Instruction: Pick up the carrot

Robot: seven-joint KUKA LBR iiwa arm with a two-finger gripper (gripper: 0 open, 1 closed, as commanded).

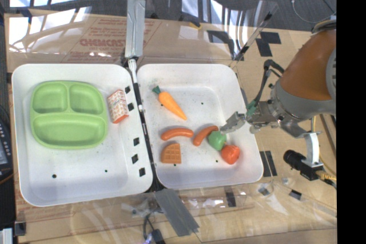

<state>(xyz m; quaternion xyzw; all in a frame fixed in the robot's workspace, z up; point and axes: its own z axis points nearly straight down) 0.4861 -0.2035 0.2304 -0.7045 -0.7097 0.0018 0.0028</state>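
Two white bins sit side by side in front of you. Your carrot (170, 103) lies in the right bin (217, 80), up near the back left corner. It lies at a slant, green top toward the back and pointy orange tip toward the front.

Your gripper (233, 122) is low over the right side of that bin. It is well apart from the carrot. It hangs just beside a green and red strawberry toy (223, 147) and one end of a sausage (204, 135). You cannot tell if it is spread or pressed together, because it looks too small and dark.

What could go wrong? You may grab the wrong toy, since the sausage and strawberry toy are much closer than the carrot. A second sausage (176, 134) and a waffle (171, 153) lie near the front too. If you sweep across low, you may bump them. The carrot is round and thin at its tip, so it may roll or slip out if you pinch near that end.

A green tray (68, 114) and a small can (118, 106) rest in the left bin (34, 180).
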